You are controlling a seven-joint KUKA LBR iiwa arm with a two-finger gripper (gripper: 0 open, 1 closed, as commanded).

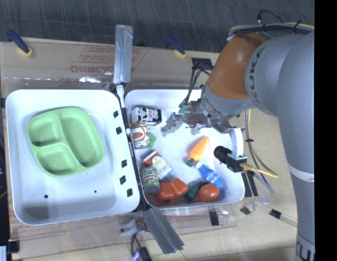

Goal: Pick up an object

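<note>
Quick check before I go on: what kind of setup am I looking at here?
Most likely a lab bench for robot picking trials: two white bins side by side, toy groceries such as a carrot, a green divided tray, and the arm's gripper over the right bin.

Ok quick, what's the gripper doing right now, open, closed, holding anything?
Gripper: above the right bin, near its upper middle; whether open or closed cannot be told from this view, and nothing is visibly held.
</note>
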